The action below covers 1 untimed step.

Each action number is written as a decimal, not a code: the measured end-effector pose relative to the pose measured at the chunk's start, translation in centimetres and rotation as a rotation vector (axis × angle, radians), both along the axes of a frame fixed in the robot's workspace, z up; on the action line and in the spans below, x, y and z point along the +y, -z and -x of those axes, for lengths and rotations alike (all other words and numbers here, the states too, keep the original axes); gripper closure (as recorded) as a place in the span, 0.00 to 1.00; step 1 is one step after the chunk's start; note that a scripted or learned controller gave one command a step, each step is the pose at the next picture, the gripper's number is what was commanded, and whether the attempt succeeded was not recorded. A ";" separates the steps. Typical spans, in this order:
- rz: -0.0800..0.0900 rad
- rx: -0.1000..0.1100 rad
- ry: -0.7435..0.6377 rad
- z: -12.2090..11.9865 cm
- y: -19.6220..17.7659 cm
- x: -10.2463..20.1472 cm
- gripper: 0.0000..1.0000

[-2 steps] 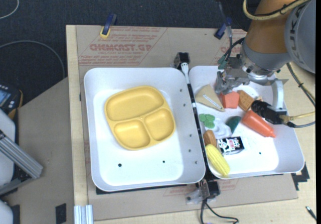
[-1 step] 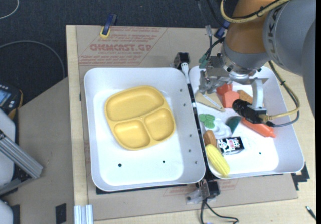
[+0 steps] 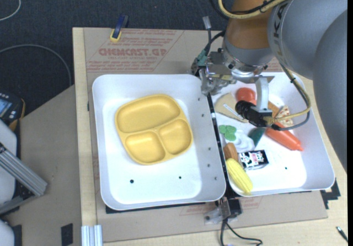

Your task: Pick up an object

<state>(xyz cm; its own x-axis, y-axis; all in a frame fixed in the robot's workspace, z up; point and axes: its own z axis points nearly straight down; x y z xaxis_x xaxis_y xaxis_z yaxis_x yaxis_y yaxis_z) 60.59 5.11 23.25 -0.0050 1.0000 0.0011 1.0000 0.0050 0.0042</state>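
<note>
Gripper (image 3: 211, 80) hangs over the top left corner of the right bin (image 3: 311, 169), close to the wall between the two bins. I cannot tell if it is open or closed.

All the toys to pick from lie in this bin. A small red toy (image 3: 246, 95) is nearest to the gripper. An orange carrot (image 3: 284, 137) lies at the right of the pile. A yellow corn (image 3: 239, 176) lies at the bottom left, touching a brown sausage (image 3: 230, 152). Between them are a green bit (image 3: 227, 130) and a black and white card (image 3: 253, 159).

The carrot looks like light, hard, smooth plastic. I think it is best grabbed across its thick middle, or it may slip.

The left bin (image 3: 160, 187) holds a yellow plate (image 3: 153, 128) with three parts.
</note>
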 end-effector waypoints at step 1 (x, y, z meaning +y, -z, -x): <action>0.001 0.007 0.004 0.8 0.9 1.2 1.00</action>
<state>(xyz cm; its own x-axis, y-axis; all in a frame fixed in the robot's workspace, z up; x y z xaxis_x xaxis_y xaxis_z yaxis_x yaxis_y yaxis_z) 59.83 6.35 22.34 -0.0013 1.0000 0.0002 1.0000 0.0013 -0.0032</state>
